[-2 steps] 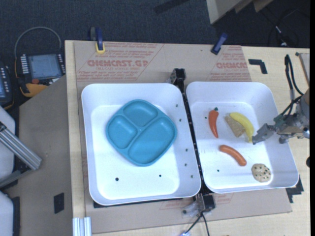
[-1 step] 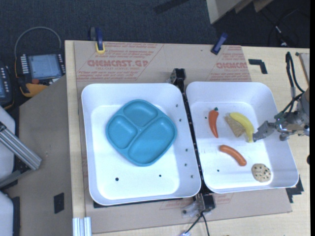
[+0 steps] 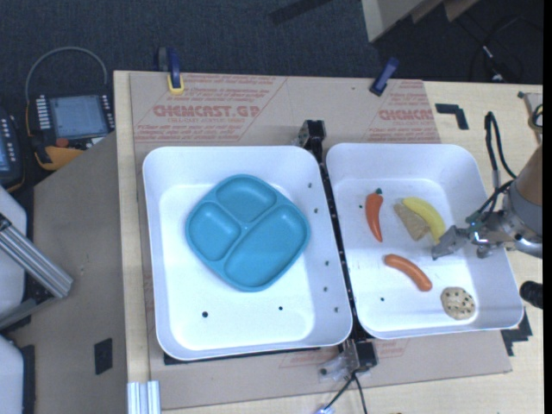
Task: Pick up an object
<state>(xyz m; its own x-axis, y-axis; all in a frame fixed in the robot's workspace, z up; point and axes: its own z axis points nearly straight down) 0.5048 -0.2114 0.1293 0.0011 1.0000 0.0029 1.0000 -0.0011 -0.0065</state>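
The banana (image 3: pixel 423 215) lies in the right bin (image 3: pixel 405 155), nearest my gripper (image 3: pixel 454 244), so I judge it the likeliest target. The gripper hangs beside it, fingers apart, holding nothing.

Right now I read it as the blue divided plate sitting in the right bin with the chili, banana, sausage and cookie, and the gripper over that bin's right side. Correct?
Not quite. The blue divided plate sits alone in the left bin. The camera view shows the chili, banana, sausage and cookie in the right bin, gripper over its right side.
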